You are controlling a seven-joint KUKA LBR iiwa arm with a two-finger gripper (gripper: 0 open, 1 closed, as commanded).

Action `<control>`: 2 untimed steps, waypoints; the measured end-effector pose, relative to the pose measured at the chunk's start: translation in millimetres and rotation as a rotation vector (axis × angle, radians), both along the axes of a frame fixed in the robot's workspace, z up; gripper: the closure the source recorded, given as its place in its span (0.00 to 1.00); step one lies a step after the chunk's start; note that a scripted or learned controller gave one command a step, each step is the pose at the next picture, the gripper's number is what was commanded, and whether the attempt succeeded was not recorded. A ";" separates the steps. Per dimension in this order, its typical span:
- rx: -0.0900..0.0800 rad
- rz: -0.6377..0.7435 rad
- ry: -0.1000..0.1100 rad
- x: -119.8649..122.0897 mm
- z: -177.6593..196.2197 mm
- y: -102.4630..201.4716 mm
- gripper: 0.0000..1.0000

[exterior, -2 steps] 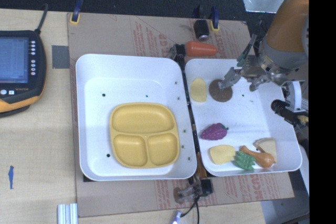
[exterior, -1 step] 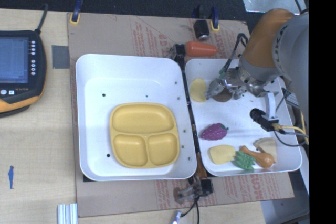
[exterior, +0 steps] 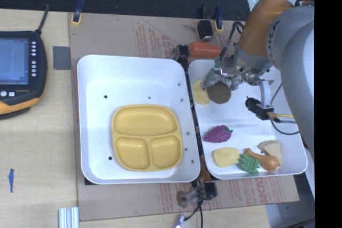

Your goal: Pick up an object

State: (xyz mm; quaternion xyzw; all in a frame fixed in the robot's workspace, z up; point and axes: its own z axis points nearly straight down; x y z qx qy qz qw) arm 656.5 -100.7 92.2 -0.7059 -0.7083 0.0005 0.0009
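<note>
My gripper [exterior: 220, 80] is low over the far left part of the right bin [exterior: 288, 168]. A brown round object [exterior: 219, 94] lies directly under it and touches or nearly touches it. To the left, against the bin wall, sits a pale yellow piece [exterior: 200, 94]. Nearer the front lie a purple grape bunch [exterior: 217, 134], a yellow chunk [exterior: 225, 156], a green and orange toy vegetable [exterior: 256, 160] and a tan slice [exterior: 270, 147].
The left bin [exterior: 96, 77] holds a yellow divided plate [exterior: 147, 136]. An orange-handled clamp [exterior: 202, 50] sits at the bins' far edge. A teach pendant [exterior: 18, 72] lies at the far left of the bench. The arm's grey body [exterior: 299, 61] overhangs the right bin's right side.
</note>
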 end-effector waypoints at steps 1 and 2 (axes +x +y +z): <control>-0.001 0.000 -0.001 0.0 -0.1 -4.9 0.00; -0.001 0.004 -0.005 2.1 13.3 -4.7 1.00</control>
